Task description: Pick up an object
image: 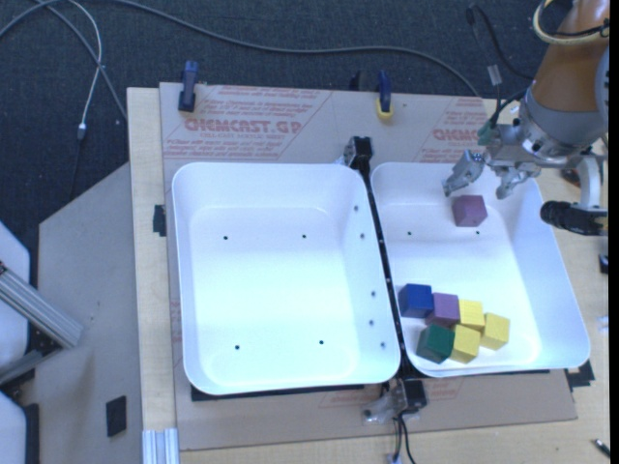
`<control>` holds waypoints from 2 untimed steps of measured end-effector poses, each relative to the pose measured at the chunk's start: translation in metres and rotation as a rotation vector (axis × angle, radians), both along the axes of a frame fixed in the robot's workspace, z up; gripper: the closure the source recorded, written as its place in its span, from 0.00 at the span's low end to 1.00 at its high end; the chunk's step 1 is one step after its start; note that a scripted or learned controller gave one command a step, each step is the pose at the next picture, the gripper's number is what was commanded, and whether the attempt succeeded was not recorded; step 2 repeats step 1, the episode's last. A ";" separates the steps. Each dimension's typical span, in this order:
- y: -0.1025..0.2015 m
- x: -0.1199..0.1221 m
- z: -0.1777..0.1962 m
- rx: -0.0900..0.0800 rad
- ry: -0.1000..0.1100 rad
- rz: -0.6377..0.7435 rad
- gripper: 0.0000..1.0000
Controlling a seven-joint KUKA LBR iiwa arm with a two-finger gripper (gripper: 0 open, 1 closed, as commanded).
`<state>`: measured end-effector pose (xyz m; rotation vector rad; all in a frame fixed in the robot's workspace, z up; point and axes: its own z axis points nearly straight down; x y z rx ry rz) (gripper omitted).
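Item one, your two-finger gripper (486, 176): over the far edge of the right-hand shallow white bin (542, 259), fingers spread apart, nothing between them. Item two, the small mauve cube (470, 211): on that bin's floor near its far edge, just below the spread fingers and apart from them. Item three, your loose cluster near the bin's near edge: one blue cube (417, 300), one purple cube (446, 307), one dark green cube (436, 342), three yellow cubes (481, 330), touching one another.
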<state>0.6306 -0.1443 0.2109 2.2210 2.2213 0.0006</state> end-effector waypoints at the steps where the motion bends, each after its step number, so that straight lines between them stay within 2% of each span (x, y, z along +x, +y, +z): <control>1: -0.055 0.005 -0.128 0.001 0.006 -0.003 0.00; 2: -0.055 0.005 -0.128 0.001 0.006 -0.003 0.00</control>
